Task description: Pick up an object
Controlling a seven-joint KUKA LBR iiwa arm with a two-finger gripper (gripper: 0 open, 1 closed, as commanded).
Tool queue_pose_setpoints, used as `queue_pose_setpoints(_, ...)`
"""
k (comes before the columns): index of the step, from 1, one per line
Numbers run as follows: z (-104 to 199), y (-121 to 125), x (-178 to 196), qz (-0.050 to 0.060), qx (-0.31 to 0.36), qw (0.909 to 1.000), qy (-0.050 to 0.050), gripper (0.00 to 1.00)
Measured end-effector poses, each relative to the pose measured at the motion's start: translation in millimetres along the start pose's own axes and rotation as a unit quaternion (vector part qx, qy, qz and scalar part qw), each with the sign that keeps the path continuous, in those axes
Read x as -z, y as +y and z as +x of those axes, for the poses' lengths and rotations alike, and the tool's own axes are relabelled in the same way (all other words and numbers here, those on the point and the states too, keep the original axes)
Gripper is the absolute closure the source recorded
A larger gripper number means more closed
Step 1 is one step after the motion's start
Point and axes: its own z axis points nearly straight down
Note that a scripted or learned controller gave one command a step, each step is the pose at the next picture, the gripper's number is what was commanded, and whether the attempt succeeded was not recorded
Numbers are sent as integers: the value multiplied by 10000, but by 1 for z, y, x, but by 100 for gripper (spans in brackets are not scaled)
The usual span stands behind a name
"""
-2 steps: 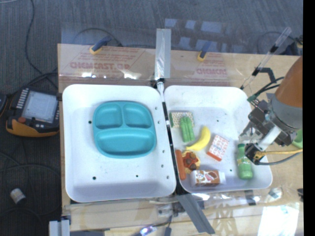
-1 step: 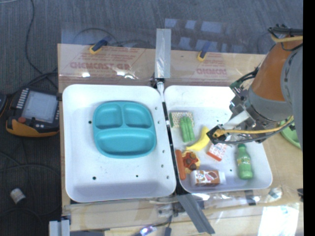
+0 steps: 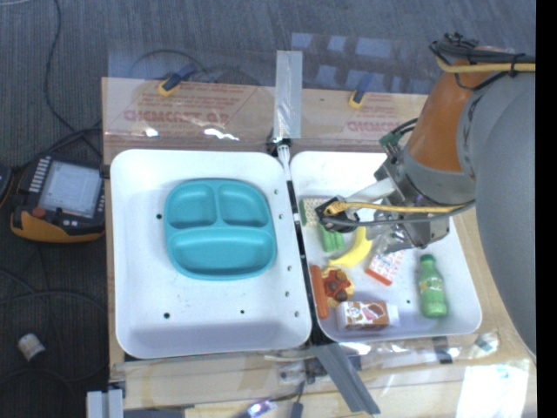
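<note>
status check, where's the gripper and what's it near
Gripper low in the right bin, nothing seen held. Banana right beside it. Green bottle and small carton close by, toys crowded together.

Two white bins seen from above, arm lowered over the right one.
Teal divided plate [image 3: 219,228] lies in left bin [image 3: 130,320]; gripper [image 3: 396,233] is positioned among banana [image 3: 355,249], green bottle [image 3: 431,286], small carton [image 3: 365,314] in right bin [image 3: 466,316].
</note>
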Motion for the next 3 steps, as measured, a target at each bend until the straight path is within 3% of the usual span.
queue_pose_setpoints(1, -33, 76, -1, 0, 1160, 9932, -5, 100)
queue_pose_setpoints(2, 1, 62, 111, -10, 459, 9989, 11, 100)
queue_pose_setpoints(3, 24, 122, 45, -2, -232, 9997, 1, 100)
